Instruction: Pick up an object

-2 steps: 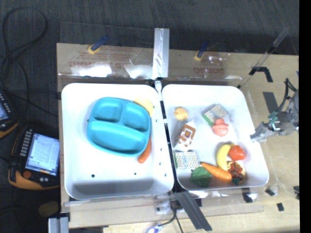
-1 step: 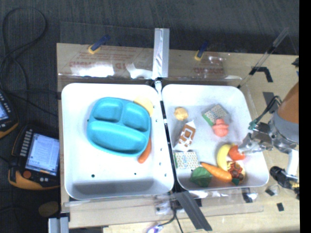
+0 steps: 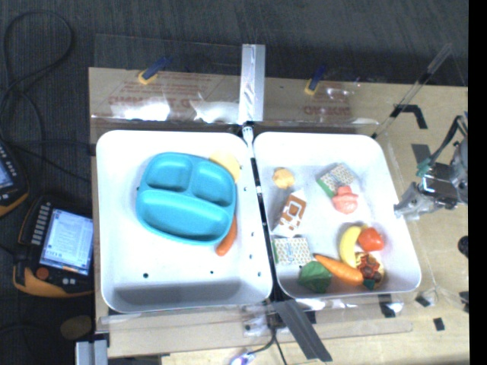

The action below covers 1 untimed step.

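The tool (image 3: 440, 182) was seen at the right edge of the worktop (image 3: 434, 105), outside the right bin (image 3: 389, 169) and just beside its right wall; whether it was released or clenched could not be told. Nearest to it in that bin, a tomato (image 3: 370, 239) was found touching a banana (image 3: 348, 243), with a carrot (image 3: 340, 268) and a green piece (image 3: 314, 276) below them. A pink item (image 3: 345, 199) and a patterned block (image 3: 335, 177) were placed higher up, and a small orange ball (image 3: 284, 177) lay near the dividing wall. In the left bin (image 3: 122, 150) a blue divided tray (image 3: 186, 196) was set, with an orange piece (image 3: 227, 239) tucked at its lower right edge
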### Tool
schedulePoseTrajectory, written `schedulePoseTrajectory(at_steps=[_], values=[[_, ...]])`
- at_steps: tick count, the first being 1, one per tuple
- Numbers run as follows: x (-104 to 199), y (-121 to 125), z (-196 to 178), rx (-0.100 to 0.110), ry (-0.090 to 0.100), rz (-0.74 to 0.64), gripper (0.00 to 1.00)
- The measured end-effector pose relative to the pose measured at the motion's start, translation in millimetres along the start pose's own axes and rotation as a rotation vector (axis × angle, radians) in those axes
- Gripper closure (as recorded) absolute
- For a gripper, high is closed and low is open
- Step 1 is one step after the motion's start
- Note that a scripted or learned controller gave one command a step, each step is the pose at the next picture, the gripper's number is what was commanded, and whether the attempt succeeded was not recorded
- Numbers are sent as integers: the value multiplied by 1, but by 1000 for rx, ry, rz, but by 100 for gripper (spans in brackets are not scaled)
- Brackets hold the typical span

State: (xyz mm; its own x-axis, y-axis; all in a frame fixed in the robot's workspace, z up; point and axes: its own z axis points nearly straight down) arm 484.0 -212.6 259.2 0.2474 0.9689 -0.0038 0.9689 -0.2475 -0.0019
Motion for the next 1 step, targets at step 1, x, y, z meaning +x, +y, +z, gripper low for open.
schedulePoseTrajectory(at_steps=[1], values=[[0, 0, 0, 0, 0, 0, 0]])
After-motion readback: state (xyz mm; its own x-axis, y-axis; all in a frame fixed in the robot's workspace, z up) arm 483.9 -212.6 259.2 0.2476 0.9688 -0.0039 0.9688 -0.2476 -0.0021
